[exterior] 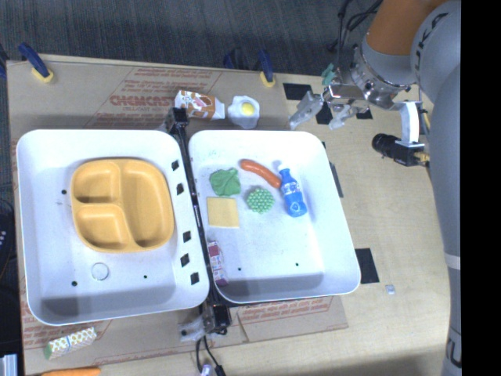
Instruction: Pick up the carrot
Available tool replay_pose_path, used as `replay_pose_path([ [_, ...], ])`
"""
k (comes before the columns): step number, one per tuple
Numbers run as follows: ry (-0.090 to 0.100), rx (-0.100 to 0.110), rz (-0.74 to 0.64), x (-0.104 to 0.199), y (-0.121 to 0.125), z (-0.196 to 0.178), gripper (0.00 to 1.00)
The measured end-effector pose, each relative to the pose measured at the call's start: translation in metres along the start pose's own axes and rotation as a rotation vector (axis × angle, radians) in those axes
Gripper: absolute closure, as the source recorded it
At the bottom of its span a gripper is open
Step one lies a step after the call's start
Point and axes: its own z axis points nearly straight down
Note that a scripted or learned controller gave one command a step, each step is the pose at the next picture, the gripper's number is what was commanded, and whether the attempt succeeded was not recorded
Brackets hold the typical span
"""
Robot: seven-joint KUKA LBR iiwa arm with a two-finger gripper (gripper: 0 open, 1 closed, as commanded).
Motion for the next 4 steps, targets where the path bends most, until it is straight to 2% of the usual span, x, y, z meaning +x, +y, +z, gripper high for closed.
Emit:
replay_pose_path([
  [1,0.001,0.001,-0.009,0.050,0.004,0.101,0.00],
  [2,0.003,0.003,0.347,0.090,-0.011,0.198,0.00],
  [3,0.003,0.004,0.248,0.094,-0.015,0.198,0.00],
  [4,0.001,-0.001,0.202,0.053,0.004,0.153,0.00],
])
